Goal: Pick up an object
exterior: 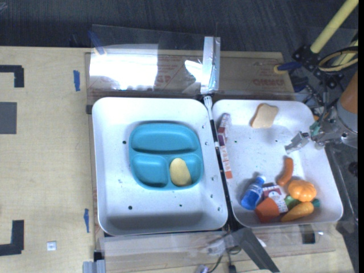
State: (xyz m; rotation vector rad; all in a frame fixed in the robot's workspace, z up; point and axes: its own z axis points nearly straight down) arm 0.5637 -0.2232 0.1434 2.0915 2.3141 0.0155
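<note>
above the right bin's [244,112] far edge hangs the end effector [310,138]

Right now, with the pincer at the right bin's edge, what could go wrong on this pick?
1. The toys in the right bin's near corner are packed tight: orange pumpkin, carrot, blue bottle. A grasp there may catch two or slip off.
2. The pincer sits near the bin's right wall, so a descent could clip the rim.
3. The sausage lies close below it and may get nudged.
</note>
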